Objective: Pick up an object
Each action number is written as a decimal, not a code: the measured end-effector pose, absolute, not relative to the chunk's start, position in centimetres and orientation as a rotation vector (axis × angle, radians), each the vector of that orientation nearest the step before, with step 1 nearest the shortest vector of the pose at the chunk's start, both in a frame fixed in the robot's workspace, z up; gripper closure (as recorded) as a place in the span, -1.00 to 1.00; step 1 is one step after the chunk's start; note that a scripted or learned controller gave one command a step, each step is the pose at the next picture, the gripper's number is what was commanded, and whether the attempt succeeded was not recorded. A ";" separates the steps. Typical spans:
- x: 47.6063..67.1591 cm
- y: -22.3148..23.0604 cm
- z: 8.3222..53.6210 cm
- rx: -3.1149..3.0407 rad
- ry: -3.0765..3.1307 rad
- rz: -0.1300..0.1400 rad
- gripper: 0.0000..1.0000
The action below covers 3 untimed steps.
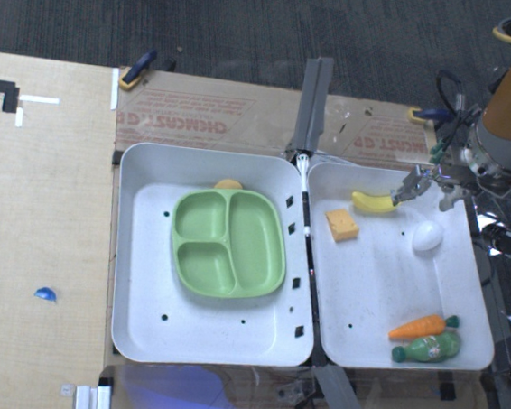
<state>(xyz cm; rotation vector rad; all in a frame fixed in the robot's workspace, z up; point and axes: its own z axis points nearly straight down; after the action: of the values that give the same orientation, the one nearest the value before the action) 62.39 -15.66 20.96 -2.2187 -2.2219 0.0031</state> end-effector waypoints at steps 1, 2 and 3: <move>65.0 -11.3 12.8 -2.175 -2.266 0.003 -1.00; 65.6 -10.1 9.1 -2.195 -2.237 0.014 -1.00; 65.3 -10.3 9.8 -2.189 -2.232 0.027 1.00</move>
<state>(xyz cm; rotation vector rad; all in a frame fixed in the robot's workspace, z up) 65.33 -10.26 9.75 -2.1890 -2.2317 0.0270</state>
